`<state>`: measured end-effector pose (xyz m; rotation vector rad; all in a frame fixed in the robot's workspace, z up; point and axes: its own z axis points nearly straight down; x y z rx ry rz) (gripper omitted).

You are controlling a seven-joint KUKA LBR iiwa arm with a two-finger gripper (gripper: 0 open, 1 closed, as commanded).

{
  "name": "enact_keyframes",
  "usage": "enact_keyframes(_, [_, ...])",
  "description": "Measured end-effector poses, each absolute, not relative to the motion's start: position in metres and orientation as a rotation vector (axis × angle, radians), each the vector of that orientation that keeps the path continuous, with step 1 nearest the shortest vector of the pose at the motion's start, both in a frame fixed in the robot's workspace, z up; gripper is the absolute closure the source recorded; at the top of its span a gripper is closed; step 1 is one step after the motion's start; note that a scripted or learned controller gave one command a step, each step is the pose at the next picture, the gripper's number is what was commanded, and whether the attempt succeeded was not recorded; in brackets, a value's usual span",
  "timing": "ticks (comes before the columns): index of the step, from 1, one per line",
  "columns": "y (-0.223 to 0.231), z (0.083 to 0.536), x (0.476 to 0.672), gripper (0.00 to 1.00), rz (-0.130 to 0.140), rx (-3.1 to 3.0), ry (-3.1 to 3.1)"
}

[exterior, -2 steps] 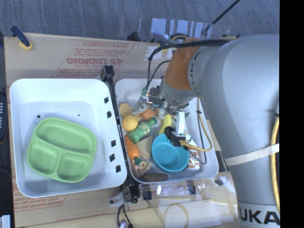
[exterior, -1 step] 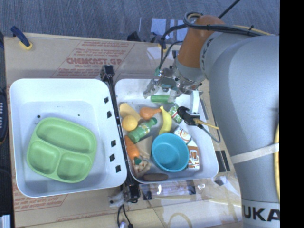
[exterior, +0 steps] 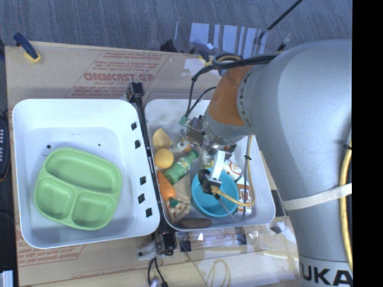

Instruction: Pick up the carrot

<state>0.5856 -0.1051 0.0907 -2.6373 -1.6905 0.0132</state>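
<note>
The grey arm (exterior: 305, 136) bulks largest, coming in from the right and covering the right side of the right bin (exterior: 163, 107). Its orange band (exterior: 230, 103) sits over the far part of that bin, and below the band the pincer (exterior: 202, 141) points down among the things there. The wrist hides it, so I cannot tell whether it is open or closed, and nothing can be seen held in it.

The carrot (exterior: 166, 187) lies in the right bin close along its left wall, towards the near end, with its length running roughly along that wall. A yellow lemon-like fruit (exterior: 163, 158) lies just beyond it, and a paler yellow lump (exterior: 160, 138) lies further back again. A green container (exterior: 179, 169) lies tilted just to the right of the carrot's far end. A blue bowl (exterior: 212, 202) stands to the carrot's right, nearer the bin's middle. A dark brown oblong thing (exterior: 194, 223) lies against the near wall, below the bowl. The pincer is apart from the carrot, up past the green container.

The left bin (exterior: 72, 104) holds a green plate (exterior: 78, 187) with three compartments, lying flat. Both bins rest on a table (exterior: 114, 70) covered with brown card printed in red
</note>
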Motion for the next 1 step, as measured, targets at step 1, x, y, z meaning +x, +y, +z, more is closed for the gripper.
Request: enact_keyframes(1, [-0.0919, 0.1184, 0.6001, 0.0, 0.014, -2.923, -1.132])
